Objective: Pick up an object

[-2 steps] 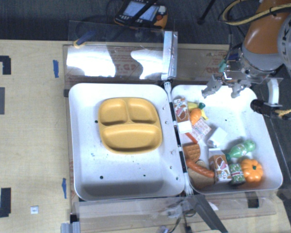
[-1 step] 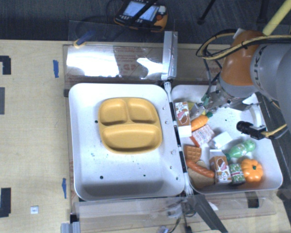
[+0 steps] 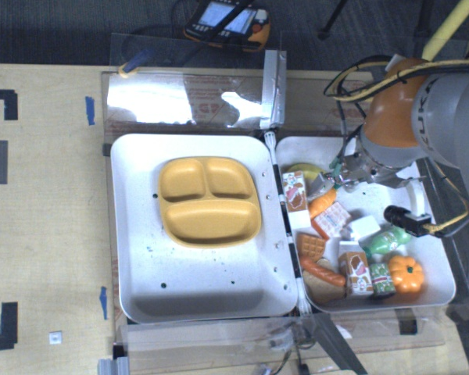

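Gripper low over the far part of the right bin, at the edge of a heap of toy food; wide or narrow, cannot tell from this angle, and nothing visibly held. Nearest candidates: an orange packet just below the tool, a small printed carton against the bin's left wall, a yellow-green piece beside it. Further toward the near rim: a waffle, a carrot, a pumpkin, a green piece, all packed close or touching. Left bin with just a yellow divided plate, well apart from the arm. Probably at the approach stage, with no grasp made yet. Best to choose one piece with free sides, likely the orange packet, centre over it, descend straight, and close across its narrow width. Avoid the carton by the wall: little room there. Lift slowly, watching for neighbours dragged along or a slip.
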Robot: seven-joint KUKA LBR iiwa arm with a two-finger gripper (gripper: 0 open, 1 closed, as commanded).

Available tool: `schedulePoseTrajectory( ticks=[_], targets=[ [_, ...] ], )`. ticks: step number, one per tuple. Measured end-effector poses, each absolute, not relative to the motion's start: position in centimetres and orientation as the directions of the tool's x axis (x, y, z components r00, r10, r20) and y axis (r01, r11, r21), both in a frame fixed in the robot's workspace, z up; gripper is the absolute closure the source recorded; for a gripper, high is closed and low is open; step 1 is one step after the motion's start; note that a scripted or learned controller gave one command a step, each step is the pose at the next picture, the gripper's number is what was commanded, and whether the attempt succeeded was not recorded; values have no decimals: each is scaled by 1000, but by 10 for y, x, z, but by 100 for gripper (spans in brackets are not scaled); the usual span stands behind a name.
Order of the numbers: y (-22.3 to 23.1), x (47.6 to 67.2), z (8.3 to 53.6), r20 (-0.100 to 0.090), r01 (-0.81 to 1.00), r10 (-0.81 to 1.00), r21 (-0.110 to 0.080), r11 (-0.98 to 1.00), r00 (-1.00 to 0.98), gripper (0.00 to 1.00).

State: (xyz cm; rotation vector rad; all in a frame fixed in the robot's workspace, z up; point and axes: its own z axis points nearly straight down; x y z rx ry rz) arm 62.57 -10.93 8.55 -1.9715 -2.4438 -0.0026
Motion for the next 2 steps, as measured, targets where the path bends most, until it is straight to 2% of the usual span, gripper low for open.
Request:
schedulePoseTrajectory(
  ticks=[1, 2],
  targets=[
    [-110, 626, 94, 4, 977, 977, 0, 211, -211, 100],
    [-57, 667, 222, 0, 1000, 1000, -6, -19, 19, 100]
  ],
)
